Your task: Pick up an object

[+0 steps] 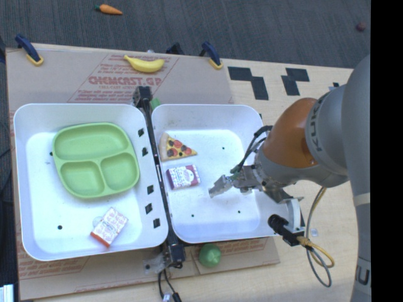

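Purple carton [183, 177] beside pizza slice [175, 148]

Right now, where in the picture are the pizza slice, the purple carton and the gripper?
pizza slice [175, 148]: camera view, on its topped middle.
purple carton [183, 177]: camera view, on the middle of its upper face.
gripper [218, 187]: camera view, at its tips, above the floor of the right bin [252, 113].

Dark grey ribbed carpet [189, 11] across far side, bearing small orange carrot [111, 9] at far left. Bench topped with brown cardboard [189, 80], printed in red, held by blue clamps [211, 54] along far edge. Black square markings [271, 80] on pale benchtop at far right. Even light.
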Tool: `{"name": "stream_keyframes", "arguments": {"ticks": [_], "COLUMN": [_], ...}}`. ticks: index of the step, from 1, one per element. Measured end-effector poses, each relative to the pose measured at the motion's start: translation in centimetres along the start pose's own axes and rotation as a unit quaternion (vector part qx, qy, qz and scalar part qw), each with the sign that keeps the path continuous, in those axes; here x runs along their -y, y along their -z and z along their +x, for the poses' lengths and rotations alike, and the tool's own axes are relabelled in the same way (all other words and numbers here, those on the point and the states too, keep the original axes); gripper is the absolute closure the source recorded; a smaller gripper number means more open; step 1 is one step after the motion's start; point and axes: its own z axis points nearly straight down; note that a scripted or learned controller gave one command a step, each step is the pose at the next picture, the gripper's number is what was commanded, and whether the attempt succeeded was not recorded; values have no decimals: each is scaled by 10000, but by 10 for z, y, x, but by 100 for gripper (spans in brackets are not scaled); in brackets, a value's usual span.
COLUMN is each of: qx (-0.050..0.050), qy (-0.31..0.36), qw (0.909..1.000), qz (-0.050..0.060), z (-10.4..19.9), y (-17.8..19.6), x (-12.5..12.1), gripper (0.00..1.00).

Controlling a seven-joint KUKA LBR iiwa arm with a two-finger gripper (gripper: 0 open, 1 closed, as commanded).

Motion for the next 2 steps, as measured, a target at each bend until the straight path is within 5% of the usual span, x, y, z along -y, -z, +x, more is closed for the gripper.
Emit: {"name": "stream_keyframes", "arguments": {"ticks": [1,2], "qx": [1,-6], "qy": [-16,-5], "qw": [10000,10000], "qz": [-20,-19], "z": [-16,-15], "y": [-12,-2], "x": [-66,-66], "gripper": [0,100]}}
